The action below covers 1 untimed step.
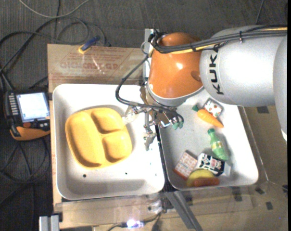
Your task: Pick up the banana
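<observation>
The banana (203, 176) is seen at lower right, probably light, stiff plastic; its middle should be gripped. The end effector (150, 129) is centred; its state cannot be told.

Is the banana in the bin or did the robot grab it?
In the bin. The banana lies near the right bin's front edge, beside a small carton, away from the gripper.

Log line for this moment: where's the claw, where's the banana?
claw: over left bin's right edge | banana: right bin, near front, beside milk carton | yellow tray: left bin | pick not yet done
</observation>
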Available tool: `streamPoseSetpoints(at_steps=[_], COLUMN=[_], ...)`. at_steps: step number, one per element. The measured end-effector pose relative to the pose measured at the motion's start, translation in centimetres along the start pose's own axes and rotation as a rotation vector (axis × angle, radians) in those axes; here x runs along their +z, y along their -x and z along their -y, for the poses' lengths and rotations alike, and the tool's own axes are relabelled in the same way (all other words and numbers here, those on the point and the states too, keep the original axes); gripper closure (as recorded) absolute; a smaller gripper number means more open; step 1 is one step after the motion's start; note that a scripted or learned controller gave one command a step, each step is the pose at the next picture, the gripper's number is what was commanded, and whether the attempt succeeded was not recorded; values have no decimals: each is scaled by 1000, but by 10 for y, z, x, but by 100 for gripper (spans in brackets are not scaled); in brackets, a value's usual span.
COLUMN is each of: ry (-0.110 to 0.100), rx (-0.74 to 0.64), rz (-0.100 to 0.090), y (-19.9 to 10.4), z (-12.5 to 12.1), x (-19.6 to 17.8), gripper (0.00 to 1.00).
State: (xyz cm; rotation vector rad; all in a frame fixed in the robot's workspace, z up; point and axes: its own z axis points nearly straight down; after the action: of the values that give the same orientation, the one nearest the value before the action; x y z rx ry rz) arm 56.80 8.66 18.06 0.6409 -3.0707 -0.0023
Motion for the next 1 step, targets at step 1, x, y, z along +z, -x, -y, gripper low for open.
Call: streamPoseSetpoints(at_steps=[1], ry=[-1], rx=[-72], rz=[2], y=[-29], z=[27], x=[-30], gripper=[0])
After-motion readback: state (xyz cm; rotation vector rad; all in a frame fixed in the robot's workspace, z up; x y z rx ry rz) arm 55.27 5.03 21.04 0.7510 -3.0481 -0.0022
